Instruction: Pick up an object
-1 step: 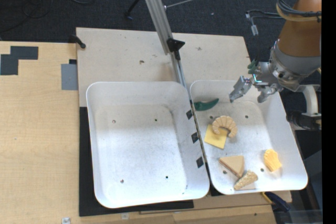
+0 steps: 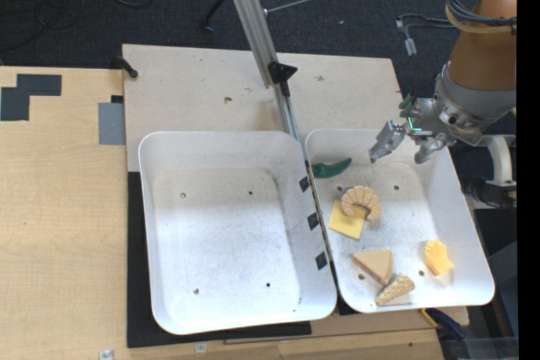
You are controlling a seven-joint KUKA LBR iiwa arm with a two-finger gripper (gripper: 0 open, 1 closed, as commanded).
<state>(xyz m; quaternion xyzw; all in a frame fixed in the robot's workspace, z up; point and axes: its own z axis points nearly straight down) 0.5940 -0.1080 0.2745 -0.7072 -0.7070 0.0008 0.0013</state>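
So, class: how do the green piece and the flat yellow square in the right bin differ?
The green piece is dark, thin and curved; the yellow square is pale, flat and straight-edged. The green piece lies alone near the bin's far wall, while the yellow square has a tan croissant-shaped item resting partly on it. Both lie in the right bin.

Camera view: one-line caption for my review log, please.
Open gripper hovers over the right bin, holding nothing, above a croissant, cheese slice, green pepper and sandwich wedge.
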